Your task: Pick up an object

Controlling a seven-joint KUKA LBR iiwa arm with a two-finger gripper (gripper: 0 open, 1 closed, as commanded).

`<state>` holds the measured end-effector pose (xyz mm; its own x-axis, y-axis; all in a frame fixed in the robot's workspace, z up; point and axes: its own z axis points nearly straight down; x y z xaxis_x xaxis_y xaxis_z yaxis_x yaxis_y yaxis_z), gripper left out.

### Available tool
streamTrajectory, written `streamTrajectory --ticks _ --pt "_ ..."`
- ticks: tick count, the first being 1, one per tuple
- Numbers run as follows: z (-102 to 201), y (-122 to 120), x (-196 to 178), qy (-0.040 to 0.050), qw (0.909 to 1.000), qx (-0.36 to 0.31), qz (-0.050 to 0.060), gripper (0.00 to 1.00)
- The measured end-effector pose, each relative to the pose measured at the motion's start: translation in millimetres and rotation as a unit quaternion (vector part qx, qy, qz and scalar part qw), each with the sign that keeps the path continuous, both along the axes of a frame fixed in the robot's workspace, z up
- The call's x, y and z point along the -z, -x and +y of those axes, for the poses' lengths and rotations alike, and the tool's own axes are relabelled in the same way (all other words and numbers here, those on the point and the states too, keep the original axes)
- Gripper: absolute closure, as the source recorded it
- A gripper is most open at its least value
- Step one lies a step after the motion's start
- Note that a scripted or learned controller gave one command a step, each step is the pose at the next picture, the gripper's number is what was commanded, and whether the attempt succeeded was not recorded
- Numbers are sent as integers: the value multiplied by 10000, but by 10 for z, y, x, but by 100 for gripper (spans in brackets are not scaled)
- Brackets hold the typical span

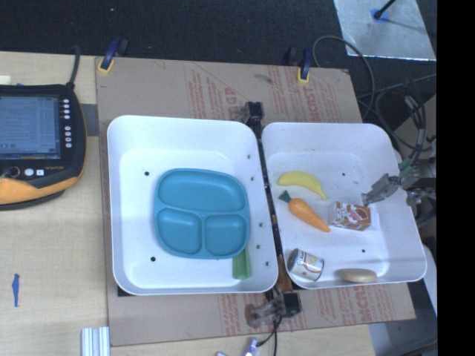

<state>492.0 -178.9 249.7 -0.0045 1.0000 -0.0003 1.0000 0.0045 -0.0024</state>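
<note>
The right bin [338, 148] holds a yellow banana [302, 183], an orange carrot [308, 214], a red and white snack packet [350, 215], a small tin can [306, 265] lying on its side and a beige oval piece [359, 276]. My gripper [380, 189] reaches in over the bin's right rim, low and tilted toward the left. Its tip sits just up and right of the snack packet, close to it. Nothing shows between its tips.
The left bin [133, 150] carries a blue divided plate [201, 212], and a green stick [240, 264] lies at its front right. A control pendant with a screen [33, 143] lies left of the bins. Cables [349, 50] run behind the right bin.
</note>
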Motion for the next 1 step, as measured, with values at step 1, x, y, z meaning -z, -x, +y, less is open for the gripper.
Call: streamTrajectory --ticks 1 --pt "438 -350 1071 3 10000 -11 13 0"
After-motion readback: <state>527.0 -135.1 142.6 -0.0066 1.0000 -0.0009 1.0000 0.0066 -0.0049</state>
